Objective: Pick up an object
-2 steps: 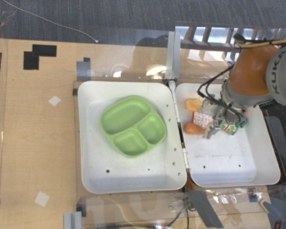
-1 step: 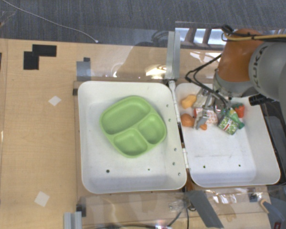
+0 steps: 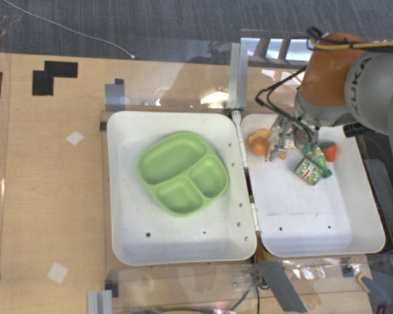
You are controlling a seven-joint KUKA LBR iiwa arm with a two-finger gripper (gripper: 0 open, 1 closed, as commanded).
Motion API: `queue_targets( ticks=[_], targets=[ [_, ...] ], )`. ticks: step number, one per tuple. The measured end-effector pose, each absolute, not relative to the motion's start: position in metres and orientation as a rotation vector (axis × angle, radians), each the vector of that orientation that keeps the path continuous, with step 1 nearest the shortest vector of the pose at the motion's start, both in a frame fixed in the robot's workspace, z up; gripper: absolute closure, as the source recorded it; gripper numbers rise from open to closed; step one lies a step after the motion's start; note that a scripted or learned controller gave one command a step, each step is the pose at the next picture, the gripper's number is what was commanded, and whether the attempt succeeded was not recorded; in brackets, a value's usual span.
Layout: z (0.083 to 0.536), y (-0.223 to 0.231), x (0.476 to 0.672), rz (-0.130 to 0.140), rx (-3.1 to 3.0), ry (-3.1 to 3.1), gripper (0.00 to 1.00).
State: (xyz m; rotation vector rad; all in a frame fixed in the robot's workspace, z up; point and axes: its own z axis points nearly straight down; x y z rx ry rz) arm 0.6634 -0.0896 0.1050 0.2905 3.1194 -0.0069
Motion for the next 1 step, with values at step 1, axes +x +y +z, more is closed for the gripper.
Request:
queue_targets(
  ticks=[1],
  targets=[
    [0.1892,0.0087,0.6010,0.008,0.635,3.065,1.00]
  ],
)
